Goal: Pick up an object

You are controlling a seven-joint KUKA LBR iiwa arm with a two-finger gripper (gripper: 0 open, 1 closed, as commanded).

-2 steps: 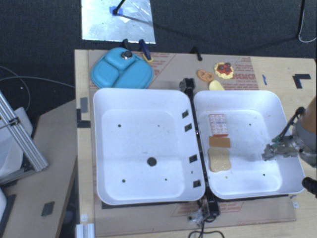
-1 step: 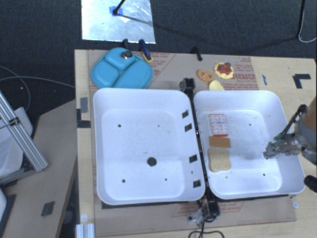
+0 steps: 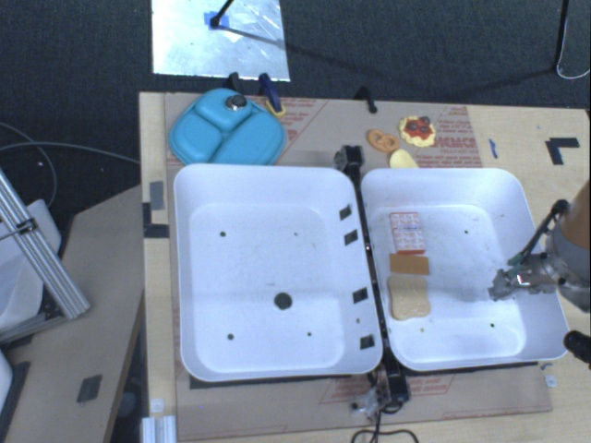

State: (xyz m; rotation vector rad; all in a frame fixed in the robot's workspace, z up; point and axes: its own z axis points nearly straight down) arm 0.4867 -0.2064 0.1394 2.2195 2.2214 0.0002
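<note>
Hovering low at the right edge of the right bin (image 3: 517, 192), the claw (image 3: 506, 284) carries nothing; whether it is apart or together cannot be told. The likely targets, a brown slab (image 3: 409, 264), a pale toast-like piece (image 3: 408, 297) touching its lower edge, and a printed card (image 3: 406, 231) above, lie untouched near the bin's left wall, well apart from the claw. Judged from this, the pick has not begun.

My bench (image 3: 517, 132) looks like matt cardboard; the two bins (image 3: 268, 192) are smooth white plastic, slightly glossy.
</note>
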